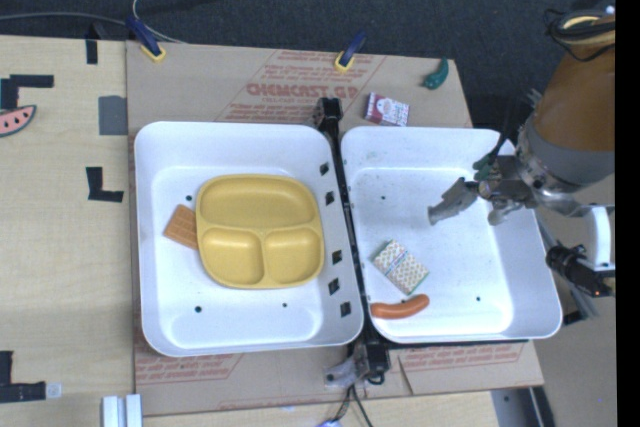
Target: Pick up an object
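My gripper (pixel 470 208) hangs over the middle of the right bin (pixel 520 315), fingers apart and nothing between them. One grey finger (pixel 447 204) points down-left, and the other (pixel 497 212) is shorter in view. A small chequered packet (pixel 401 266) lies on the bin floor below-left of the gripper, well apart from it. An orange sausage (pixel 399 306) rests near the bin's front wall. In the left bin (pixel 160 315) sits a yellow divided plate (pixel 262 228), with a brown wafer (pixel 181 226) tucked partly under its left edge.
A red and white packet (pixel 386 109) lies on the cardboard behind the bins, and a green piece (pixel 436 73) farther back right. Yellow clamps (pixel 349 55) hold the cardboard's far edge. The black divider (pixel 340 215) runs between the bins.
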You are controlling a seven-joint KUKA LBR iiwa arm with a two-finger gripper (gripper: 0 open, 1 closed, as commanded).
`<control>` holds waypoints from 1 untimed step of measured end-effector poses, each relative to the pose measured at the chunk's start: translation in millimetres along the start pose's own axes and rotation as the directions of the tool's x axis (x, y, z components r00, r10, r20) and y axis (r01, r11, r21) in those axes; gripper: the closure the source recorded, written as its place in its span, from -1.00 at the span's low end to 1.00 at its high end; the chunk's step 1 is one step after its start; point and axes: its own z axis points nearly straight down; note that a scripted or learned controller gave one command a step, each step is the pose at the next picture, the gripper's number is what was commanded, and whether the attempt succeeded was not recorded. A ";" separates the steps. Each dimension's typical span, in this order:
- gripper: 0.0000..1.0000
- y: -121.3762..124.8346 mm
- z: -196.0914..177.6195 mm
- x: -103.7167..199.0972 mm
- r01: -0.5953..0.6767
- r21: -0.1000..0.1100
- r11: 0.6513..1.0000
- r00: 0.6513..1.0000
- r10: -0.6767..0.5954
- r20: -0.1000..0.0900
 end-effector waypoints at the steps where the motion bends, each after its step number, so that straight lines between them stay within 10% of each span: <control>1: -1.00 3.2 138.7 2.8 -0.001 0.004 1.000 1.000 0.001 -0.001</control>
